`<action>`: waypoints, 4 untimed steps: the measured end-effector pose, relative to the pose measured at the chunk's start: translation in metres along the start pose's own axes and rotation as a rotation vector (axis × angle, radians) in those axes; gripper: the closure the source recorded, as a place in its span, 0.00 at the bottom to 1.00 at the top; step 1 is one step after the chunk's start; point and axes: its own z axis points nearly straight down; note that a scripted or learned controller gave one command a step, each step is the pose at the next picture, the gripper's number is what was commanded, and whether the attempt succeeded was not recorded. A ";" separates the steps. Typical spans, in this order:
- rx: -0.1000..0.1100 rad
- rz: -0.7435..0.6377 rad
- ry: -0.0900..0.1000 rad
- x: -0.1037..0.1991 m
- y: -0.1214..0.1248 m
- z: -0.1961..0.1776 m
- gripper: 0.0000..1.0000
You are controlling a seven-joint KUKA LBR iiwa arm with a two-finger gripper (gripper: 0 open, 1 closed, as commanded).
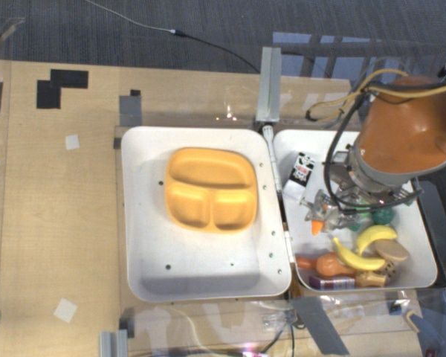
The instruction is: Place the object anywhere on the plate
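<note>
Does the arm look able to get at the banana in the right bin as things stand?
Probably yes. The banana lies on top of the other items in the right bin, just below the gripper, with nothing over it. The round tan piece touching it could crowd a grasp.

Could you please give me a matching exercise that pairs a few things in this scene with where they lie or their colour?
Things:
1. plate
2. banana
3. arm
4. card

Descriptions:
A. black and white, at the far left of the right bin
B. yellow-orange, with three compartments, in the left bin
C. orange and grey, hanging over the right bin
D. yellow and curved, near the front of the right bin

Pairs: 1-B, 2-D, 3-C, 4-A
</note>
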 end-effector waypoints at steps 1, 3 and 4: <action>-0.002 -0.159 0.000 -0.051 0.049 0.007 1.00; -0.001 -0.291 -0.001 -0.107 0.041 0.007 0.00; 0.002 -0.288 -0.007 -0.111 0.041 -0.003 1.00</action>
